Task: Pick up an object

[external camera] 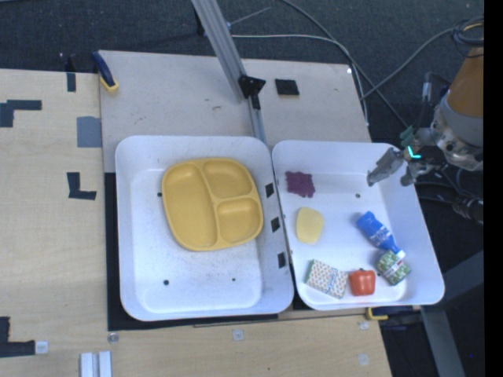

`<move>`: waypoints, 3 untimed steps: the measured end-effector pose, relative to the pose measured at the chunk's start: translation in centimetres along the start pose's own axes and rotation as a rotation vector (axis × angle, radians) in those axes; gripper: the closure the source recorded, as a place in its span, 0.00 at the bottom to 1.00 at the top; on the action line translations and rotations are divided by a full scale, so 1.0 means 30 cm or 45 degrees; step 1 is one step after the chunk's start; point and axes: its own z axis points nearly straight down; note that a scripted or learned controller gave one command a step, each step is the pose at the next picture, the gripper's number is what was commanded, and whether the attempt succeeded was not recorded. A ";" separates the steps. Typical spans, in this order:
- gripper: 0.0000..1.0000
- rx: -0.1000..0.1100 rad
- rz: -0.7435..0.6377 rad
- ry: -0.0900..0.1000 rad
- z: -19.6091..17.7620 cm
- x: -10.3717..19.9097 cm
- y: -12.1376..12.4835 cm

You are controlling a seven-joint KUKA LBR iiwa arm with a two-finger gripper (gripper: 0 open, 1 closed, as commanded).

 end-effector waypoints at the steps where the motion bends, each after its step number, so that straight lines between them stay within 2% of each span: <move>1: 0.00 -0.004 -0.001 -0.001 -0.004 0.000 0.002; 2: 0.00 0.001 0.000 -0.001 0.141 -0.002 0.008; 3: 0.00 0.003 0.000 0.000 0.353 0.015 0.007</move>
